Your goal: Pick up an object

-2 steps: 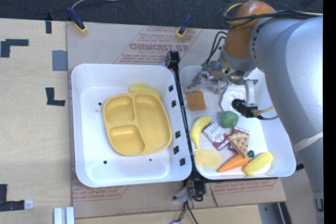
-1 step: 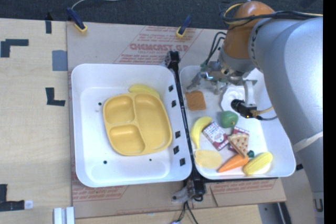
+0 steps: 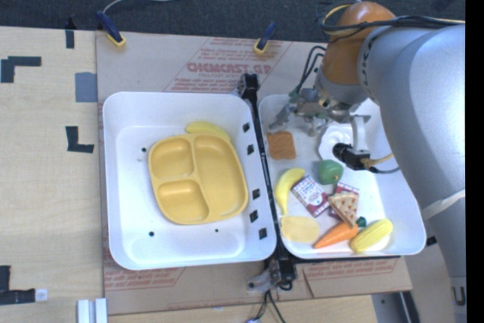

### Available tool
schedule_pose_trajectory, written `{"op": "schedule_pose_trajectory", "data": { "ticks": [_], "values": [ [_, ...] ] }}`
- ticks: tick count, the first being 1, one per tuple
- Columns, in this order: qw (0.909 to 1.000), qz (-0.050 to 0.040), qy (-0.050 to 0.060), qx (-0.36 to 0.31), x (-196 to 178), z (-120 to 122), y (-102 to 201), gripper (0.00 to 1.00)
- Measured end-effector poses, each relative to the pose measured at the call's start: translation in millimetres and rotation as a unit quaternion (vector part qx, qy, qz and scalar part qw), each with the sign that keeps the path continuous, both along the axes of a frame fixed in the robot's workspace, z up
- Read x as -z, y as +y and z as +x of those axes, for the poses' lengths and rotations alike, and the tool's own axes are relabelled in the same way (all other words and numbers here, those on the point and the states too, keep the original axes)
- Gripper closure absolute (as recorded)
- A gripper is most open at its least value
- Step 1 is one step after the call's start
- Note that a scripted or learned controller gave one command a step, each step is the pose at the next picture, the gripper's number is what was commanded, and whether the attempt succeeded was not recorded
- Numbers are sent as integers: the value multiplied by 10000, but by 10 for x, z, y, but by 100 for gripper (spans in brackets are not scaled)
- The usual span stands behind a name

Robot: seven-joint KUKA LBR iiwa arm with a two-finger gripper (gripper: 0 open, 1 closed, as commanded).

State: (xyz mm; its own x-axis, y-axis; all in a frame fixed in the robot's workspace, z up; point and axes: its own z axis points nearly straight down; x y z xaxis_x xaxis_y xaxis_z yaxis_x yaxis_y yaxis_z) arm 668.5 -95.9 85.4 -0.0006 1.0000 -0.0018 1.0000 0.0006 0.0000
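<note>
My gripper (image 3: 296,119) hangs over the far end of the right bin (image 3: 401,200), its grey fingers spread open with nothing between them. Just below it lies a brown toast square (image 3: 281,145). Further toward the front are a yellow banana (image 3: 287,186), a green round fruit (image 3: 328,171), a red and white carton (image 3: 310,195), a pizza slice (image 3: 345,206), an orange carrot (image 3: 333,236), a yellow corn cob (image 3: 371,235) and a pale yellow disc (image 3: 300,228). The wrist hides part of the bin's back right corner.
The left bin (image 3: 125,185) holds a yellow divided tray (image 3: 198,178) with a second banana (image 3: 209,130) behind it. A black divider (image 3: 255,155) runs between the bins. The bulky grey arm (image 3: 423,110) covers the right side. Cardboard lies under both bins.
</note>
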Motion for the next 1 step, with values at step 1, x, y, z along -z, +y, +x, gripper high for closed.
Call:
{"op": "schedule_pose_trajectory", "data": {
  "ticks": [1],
  "values": [
    [10000, 8, -15, -1, -109, 10, 5, 100]
  ]
}}
